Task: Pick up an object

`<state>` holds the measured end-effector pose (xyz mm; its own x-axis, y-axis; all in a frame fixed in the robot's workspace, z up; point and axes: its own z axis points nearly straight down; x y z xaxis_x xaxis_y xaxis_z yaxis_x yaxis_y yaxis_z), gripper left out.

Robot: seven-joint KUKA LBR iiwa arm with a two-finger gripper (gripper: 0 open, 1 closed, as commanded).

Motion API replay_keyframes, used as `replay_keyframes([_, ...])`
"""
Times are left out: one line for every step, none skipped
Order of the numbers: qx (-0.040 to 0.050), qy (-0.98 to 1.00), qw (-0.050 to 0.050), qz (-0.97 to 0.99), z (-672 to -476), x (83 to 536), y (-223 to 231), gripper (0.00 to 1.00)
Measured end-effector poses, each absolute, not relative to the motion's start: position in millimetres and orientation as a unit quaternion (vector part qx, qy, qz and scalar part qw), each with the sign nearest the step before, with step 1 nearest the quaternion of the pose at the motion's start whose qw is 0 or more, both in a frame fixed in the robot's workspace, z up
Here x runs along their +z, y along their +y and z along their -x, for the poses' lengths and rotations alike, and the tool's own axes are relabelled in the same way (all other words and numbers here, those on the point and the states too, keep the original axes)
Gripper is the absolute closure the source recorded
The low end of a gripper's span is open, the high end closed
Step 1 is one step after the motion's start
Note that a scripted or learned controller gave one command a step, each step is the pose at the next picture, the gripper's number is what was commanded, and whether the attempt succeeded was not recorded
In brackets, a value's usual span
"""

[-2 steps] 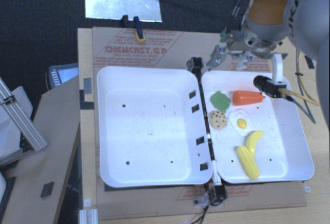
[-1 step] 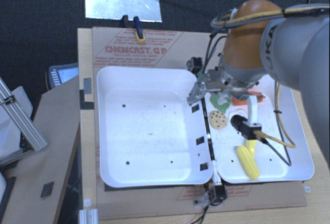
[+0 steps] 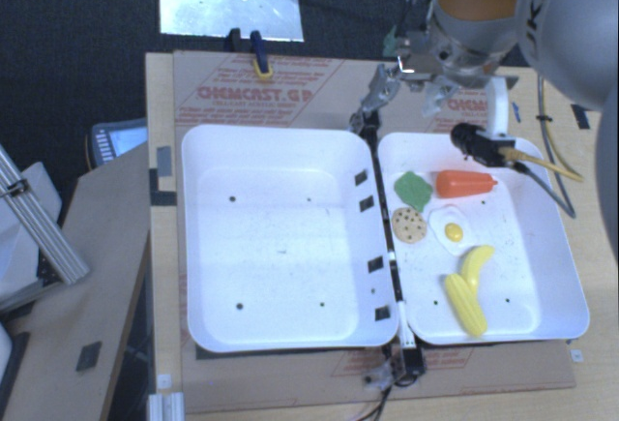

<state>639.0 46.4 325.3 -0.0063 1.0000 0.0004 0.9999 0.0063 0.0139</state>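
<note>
My gripper [image 3: 370, 114] hangs above the right bin [image 3: 542, 255]; grip unclear. In that bin: two bananas [image 3: 468, 288], one carrot [image 3: 465, 183], one egg [image 3: 451, 227], one cookie [image 3: 409, 225], one green leaf [image 3: 414, 189].

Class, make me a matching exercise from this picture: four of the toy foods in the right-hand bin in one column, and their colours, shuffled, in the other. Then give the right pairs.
Things:
1. carrot
2. cookie
3. fried egg
4. leafy piece

Colours:
A. white with a yellow middle
B. green
C. orange
D. tan with dark specks

Pairs: 1-C, 2-D, 3-A, 4-B
</note>
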Motion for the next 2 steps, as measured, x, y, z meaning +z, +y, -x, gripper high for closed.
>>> replay_keyframes([-0.0006,0.71,-0.001,-0.705,-599.7,291,106,0.0])
replay_keyframes([-0.004,0.71,-0.004,-0.704,-578.9,152,143,0.0])
